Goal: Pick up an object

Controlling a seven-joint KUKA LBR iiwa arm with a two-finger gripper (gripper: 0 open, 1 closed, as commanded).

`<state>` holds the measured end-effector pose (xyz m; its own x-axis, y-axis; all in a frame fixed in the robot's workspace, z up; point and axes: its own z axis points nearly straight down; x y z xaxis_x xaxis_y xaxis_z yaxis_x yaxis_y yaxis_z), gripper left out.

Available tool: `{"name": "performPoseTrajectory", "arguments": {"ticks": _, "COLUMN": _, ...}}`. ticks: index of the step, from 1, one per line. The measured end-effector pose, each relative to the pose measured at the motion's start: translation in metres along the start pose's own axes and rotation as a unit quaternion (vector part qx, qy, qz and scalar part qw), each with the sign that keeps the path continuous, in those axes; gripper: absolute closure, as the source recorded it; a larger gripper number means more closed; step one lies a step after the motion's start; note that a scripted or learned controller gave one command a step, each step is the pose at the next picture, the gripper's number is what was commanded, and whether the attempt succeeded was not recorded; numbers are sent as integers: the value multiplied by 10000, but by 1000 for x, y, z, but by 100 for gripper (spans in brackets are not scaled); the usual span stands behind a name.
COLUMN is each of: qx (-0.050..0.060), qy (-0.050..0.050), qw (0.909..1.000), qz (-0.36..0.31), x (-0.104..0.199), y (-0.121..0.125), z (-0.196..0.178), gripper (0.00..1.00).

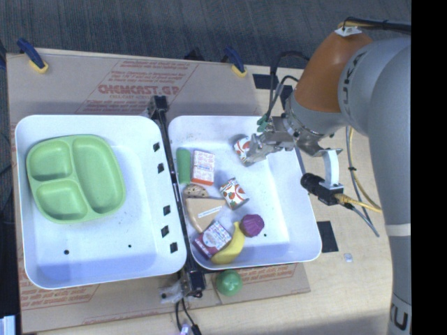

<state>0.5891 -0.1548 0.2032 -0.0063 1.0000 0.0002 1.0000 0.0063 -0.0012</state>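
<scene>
Hovering over the right bin (300, 236), the gripper (260, 147) sits at its upper part with a small red-and-white can (244, 147) just left of its tips, apparently touching; whether it grips the can I cannot tell. Cardboard (140, 86) beneath reads "CHEMCAST GP".

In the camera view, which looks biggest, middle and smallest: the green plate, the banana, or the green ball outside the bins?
Largest to smallest as they look in this view:
1. green plate, by far
2. banana, partly hidden under a packet
3. green ball, though the banana's hidden part makes that gap unsure
</scene>
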Motion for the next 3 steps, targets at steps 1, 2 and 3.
{"name": "performPoseTrajectory", "arguments": {"ticks": 1, "qx": 10, "qy": 3, "qw": 10000, "qz": 0, "x": 28, "y": -20, "z": -14, "gripper": 100}}
{"name": "performPoseTrajectory", "arguments": {"ticks": 2, "qx": -1, "qy": -2, "qw": 10000, "qz": 10, "x": 7, "y": 9, "z": -5, "gripper": 100}}
{"name": "performPoseTrajectory", "arguments": {"ticks": 3, "qx": -1, "qy": 0, "qw": 10000, "qz": 8, "x": 7, "y": 9, "z": -5, "gripper": 0}}
